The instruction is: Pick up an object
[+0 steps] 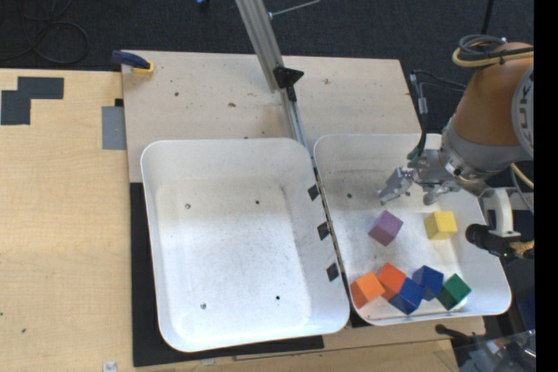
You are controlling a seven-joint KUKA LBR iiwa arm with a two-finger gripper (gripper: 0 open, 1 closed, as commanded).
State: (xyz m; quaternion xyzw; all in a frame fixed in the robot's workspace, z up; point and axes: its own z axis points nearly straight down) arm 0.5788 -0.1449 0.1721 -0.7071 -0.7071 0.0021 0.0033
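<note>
Your purple block [384, 227] sits mid-right of the frame in the right bin [349, 161], with a yellow block [441, 225] just right of it. The gripper [403, 186] hangs just above and a touch right of the purple one, fingers spread with nothing between them. Orange [367, 287], red [391, 278], blue [418, 287] and green blocks [455, 290] bunch along the bin's lower edge.

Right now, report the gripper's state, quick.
Gripper: fingers spread open, holding nothing, hovering in the right bin just above the purple cube.
</note>
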